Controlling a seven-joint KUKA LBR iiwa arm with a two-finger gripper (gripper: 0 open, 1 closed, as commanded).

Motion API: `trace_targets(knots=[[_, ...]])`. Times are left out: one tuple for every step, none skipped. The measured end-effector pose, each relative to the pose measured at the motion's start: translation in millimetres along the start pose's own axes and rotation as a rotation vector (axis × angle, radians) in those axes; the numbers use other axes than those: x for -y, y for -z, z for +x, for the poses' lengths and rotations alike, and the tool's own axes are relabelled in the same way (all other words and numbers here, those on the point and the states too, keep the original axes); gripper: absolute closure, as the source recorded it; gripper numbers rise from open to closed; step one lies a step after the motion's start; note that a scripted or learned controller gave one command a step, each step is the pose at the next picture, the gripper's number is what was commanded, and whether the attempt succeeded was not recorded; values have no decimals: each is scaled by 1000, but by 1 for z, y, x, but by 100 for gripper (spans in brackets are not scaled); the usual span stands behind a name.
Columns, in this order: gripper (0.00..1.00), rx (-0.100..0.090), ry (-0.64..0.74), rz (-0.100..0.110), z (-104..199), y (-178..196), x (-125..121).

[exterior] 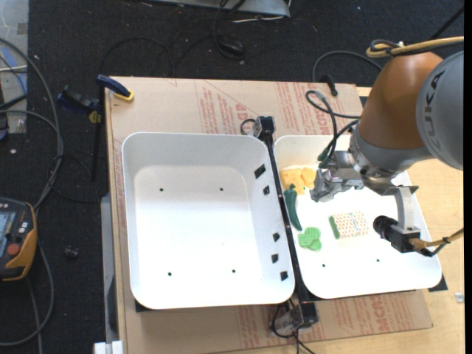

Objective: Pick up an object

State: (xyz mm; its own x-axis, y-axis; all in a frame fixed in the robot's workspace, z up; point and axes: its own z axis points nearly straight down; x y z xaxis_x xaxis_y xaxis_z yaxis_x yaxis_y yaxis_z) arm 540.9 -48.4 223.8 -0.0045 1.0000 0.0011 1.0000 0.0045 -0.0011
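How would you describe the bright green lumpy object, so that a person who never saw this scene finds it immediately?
Look at the right bin, the one under the arm. Near its left wall, towards the front, lies the bright green lumpy object. It sits just below the dark green long piece and left of the pale dotted block; it alone is light green and rounded.

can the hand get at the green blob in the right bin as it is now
Probably yes. The green blob lies alone on the right bin's floor, apart from the dark green piece and the mesh item, open from above. The hand hangs nearby, over the yellow thing.
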Motion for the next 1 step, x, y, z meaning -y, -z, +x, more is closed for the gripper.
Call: trace_targets(knots=[[100,0,1,0,56,-6,-22]])
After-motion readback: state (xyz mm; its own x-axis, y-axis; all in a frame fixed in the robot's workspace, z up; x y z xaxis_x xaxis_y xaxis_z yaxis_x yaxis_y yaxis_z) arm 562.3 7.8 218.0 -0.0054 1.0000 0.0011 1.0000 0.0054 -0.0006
